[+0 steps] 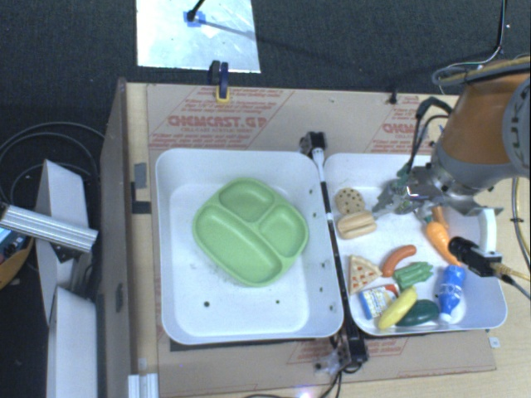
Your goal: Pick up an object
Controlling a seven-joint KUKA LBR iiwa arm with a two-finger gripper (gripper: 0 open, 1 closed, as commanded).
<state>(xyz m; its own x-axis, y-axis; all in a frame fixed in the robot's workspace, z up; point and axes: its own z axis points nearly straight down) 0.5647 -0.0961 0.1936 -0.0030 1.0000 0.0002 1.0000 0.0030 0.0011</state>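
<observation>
Approach step — gripper [397, 199] hovers over the right bin [495, 312], fingers apart, holding nothing. Hot-dog bun [357, 224] sits just at its 8 o'clock, cookie [349, 199] at 9. Next: descend onto the bun, then close.

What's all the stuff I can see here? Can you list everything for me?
bins: 2, white, side by side on the bench
plate: 1, green, three sections, in the left bin
cookie: 1, tan, right bin, upper left
bun: 1, tan, below the cookie
pizza slice: 1, yellow and red, right bin, near the divider
sausage: 1, red-orange, middle of right bin
carrot: 1, orange, right side
pepper: 1, green, under the sausage
banana: 1, yellow, front
bottle: 1, blue, front right
arm: 1, grey and orange, from the right
tool: 1, above the right bin
</observation>
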